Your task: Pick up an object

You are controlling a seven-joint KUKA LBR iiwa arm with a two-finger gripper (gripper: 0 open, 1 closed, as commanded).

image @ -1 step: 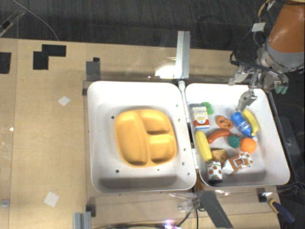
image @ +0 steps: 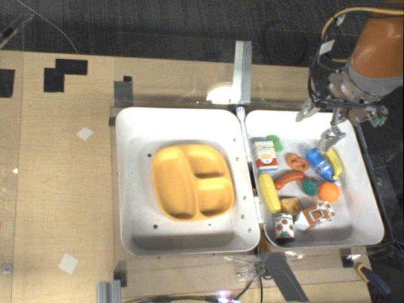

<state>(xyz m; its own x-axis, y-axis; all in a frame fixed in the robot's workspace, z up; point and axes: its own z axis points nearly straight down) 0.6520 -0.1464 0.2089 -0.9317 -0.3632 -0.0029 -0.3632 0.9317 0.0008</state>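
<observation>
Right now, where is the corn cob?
In the camera view the corn cob lies in the right bin, close to its left wall, just below the small carton and left of the red sausage.

I'm looking at a robotics lab: plywood bench (image: 57, 188), two white bins (image: 126, 169), toy food (image: 270, 193), loose cables (image: 38, 17)

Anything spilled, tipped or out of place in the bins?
Nothing stands out. The yellow tray sits flat in the left bin, slightly rotated. The toy foods, like the corn and orange, are heaped in the right bin, none over its rim.
</observation>
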